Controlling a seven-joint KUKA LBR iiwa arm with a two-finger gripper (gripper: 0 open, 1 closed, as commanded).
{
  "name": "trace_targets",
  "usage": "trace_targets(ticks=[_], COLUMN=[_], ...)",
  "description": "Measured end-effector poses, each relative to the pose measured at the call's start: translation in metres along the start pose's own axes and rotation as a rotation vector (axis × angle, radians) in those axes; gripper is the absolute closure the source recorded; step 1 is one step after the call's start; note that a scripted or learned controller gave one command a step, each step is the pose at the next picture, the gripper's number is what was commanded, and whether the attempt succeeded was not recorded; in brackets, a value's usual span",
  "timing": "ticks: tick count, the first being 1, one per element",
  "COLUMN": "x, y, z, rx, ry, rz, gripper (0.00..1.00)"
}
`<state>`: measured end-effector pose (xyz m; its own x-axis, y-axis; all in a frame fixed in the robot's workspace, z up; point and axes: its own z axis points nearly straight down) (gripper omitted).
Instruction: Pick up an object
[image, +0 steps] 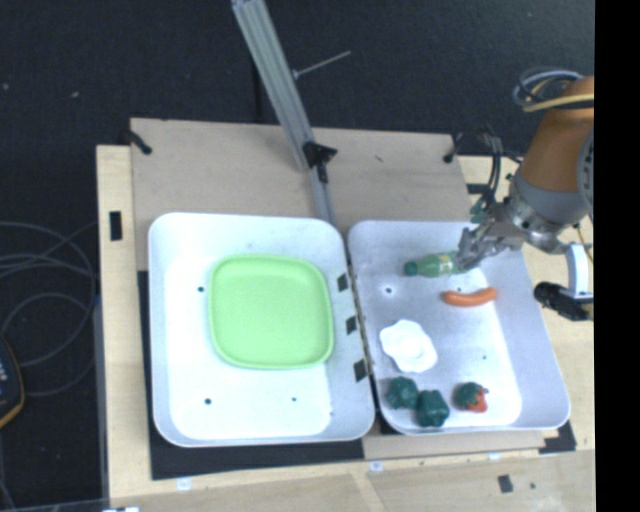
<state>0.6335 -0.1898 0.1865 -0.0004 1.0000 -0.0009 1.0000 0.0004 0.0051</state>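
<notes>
My gripper (468, 255) reaches into the right bin (520, 350) from the upper right, its tip right at the end of a small green bottle (430, 266) lying on its side. Just below it lies an orange sausage-shaped piece (469, 296). A white crumpled object (408, 346) sits mid-bin. Two dark green pieces (403, 392) (432, 408) and a red-and-green piece (472, 397) lie along the front. Whether the bottle is between the fingers cannot be made out.
The left bin (180, 300) holds a light green square plate (270, 311). A grey metal pole (285, 90) slants up from between the bins at the back. The arm's orange band (560, 140) stands over the right bin's back corner.
</notes>
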Motion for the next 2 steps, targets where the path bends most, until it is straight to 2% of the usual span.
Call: trace_targets(ticks=[1, 2], x=[0.001, 0.000], y=[0.003, 0.003], z=[-0.064, -0.101], rx=[-0.001, 0.001], ry=[-0.001, 0.000], rz=[0.000, 0.000], gripper=[1.00, 1.00])
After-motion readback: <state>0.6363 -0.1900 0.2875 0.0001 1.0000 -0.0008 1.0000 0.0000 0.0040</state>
